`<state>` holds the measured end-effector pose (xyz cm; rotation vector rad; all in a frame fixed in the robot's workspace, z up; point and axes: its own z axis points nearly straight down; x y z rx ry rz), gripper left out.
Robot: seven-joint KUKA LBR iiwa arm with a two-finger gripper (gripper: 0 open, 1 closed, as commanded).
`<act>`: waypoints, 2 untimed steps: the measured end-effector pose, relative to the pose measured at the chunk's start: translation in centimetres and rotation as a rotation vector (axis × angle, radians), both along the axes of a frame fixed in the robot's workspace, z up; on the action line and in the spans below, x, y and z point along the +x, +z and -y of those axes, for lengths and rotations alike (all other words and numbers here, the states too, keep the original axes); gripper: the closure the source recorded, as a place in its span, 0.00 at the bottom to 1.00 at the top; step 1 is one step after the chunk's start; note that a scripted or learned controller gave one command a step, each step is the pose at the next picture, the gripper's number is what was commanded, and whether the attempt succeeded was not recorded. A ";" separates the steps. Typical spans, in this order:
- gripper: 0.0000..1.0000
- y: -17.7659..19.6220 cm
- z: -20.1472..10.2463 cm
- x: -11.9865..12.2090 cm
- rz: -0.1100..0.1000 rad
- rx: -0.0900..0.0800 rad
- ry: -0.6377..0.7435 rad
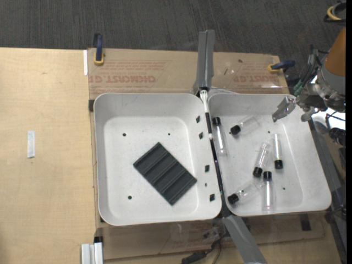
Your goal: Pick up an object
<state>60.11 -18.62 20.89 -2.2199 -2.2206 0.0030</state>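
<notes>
the gripper (285,110) hangs over the far right corner of the right bin (308,202), and i cannot tell whether it is open or closed; nothing shows in its grasp. six clear vials with black caps lie in that bin: one (218,135) along the left wall, one (243,125) near the far edge, one (261,159) and another (276,153) about the middle, and two (267,190) (242,193) near the front edge. a black ribbed tray (164,172) lies at a slant in the middle of the left bin (110,202). cardboard (143,73) lies under the far edge of both bins
</notes>
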 end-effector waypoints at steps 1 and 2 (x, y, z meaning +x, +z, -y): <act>0.00 -10.9 -5.6 4.0 0.001 0.000 0.049; 0.00 -11.7 -0.6 -1.7 0.001 0.000 0.053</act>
